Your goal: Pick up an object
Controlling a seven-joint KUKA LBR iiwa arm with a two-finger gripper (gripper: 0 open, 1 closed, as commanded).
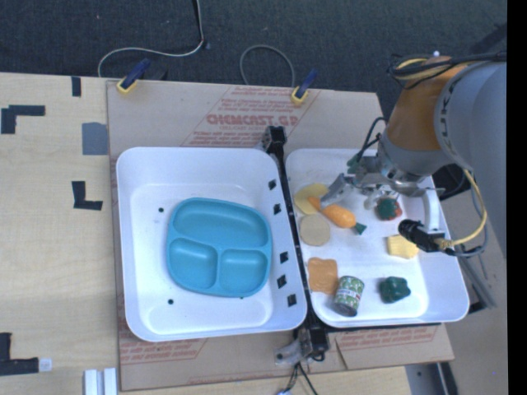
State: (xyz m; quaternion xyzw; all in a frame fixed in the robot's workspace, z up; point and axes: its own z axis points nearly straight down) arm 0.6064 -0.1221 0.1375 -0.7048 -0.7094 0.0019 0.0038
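Landmark: blue three-compartment plastic tray (219,247), centred in left white bin (136,220). Right of tray, in right white bin (449,299): gripper (362,189) above orange carrot-shaped toy (338,216); green-labelled can (348,295); dark green toy (394,289).

I have one fixed camera here, mounted above the bench and tilted down at a slant, far enough back to take in both shallow white plastic bins at once. The left bin (132,220) and the right bin (449,299) sit side by side near the middle of my frame, on a brown cardboard sheet (230,118) over the pale wooden bench top (49,245). Beyond the far edge I see dark grey carpet (329,15). The grey arm with its orange band (428,113) comes in from the right.
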